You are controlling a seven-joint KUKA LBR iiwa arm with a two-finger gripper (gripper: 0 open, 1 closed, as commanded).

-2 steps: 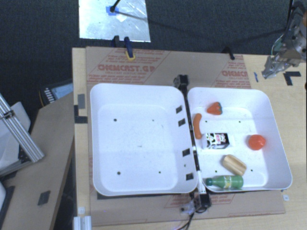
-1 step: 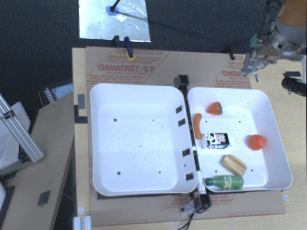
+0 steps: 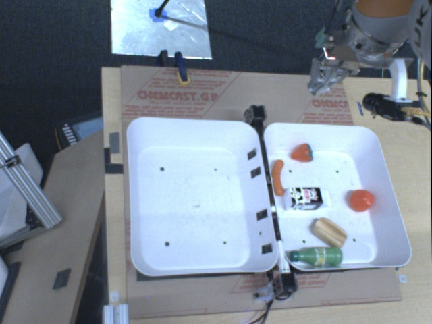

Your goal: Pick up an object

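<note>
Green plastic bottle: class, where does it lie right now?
The green plastic bottle lies on its side along the near edge of the right white bin, just below the tan bread roll.

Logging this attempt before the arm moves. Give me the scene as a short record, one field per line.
gripper: above the bench beyond the right bin's far edge, holding nothing visible
right bin: holds six objects
far object: orange-red pepper-like item
left wall: orange sausage, lying lengthways
centre: black-and-white printed packet
right side: red round fruit
near side: tan bread roll, green bottle on its side
left bin: white, beside the right bin
</note>
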